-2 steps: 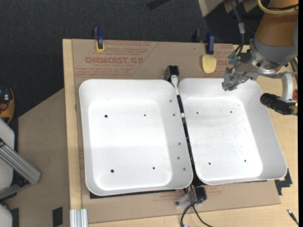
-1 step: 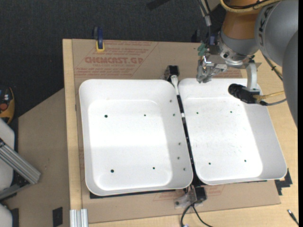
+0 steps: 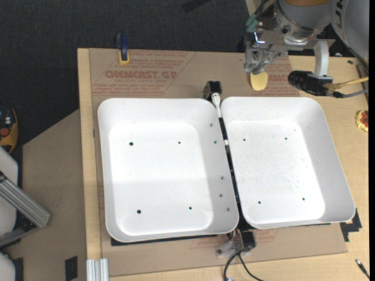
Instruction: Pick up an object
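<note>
you'll find the end effector (image 3: pixel 258 69) at the far side of the bench (image 3: pixel 47 157), past the far rim of the right bin (image 3: pixel 337 157) and near that bin's far left corner. its two fingers point down and are clenched on the top of a small pale yellow object (image 3: pixel 258 81), which hangs from the fingertips with its rounded lower end showing below them. the object sits over the brown cardboard sheet (image 3: pixel 176 69) with red lettering, outside both bins and just beyond the right bin's edge. the arm (image 3: pixel 304 4) comes in from the upper right, its orange band above the wrist. the left bin (image 3: pixel 108 157) lies beside the right one, their inner rims touching along a dark strip. a blue and yellow clamp (image 3: pixel 122 47) stands on the sheet's far left edge, well apart from the end effector.
</note>
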{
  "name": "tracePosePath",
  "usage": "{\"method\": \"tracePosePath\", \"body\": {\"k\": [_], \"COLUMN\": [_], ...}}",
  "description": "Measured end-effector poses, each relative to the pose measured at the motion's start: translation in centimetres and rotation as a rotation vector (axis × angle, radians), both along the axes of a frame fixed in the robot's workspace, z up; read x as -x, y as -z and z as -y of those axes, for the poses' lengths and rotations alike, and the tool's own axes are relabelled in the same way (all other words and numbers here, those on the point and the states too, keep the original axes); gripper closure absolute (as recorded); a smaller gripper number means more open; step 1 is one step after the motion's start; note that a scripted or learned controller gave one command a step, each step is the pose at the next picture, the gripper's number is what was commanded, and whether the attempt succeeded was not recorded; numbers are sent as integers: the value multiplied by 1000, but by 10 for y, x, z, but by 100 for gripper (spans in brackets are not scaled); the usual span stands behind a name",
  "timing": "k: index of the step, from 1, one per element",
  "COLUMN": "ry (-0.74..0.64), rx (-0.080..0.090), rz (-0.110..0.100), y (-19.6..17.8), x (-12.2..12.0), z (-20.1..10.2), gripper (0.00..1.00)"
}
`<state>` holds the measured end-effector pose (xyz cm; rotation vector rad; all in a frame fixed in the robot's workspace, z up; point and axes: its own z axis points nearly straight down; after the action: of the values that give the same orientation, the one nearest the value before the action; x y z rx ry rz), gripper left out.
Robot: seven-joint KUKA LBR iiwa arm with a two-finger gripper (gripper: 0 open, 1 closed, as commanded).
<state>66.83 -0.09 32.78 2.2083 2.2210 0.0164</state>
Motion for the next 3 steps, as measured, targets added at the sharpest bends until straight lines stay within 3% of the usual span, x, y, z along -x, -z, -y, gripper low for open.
{"method": "tracePosePath", "body": {"k": [1,2,3], "ry": [-1,7,19], "rx": [-1,1,7], "rz": [-25,-8,-2], "y": [111,25,-63], "x": [6,13,41], "z": [-68,-37,93], "gripper": [100,100,100]}}
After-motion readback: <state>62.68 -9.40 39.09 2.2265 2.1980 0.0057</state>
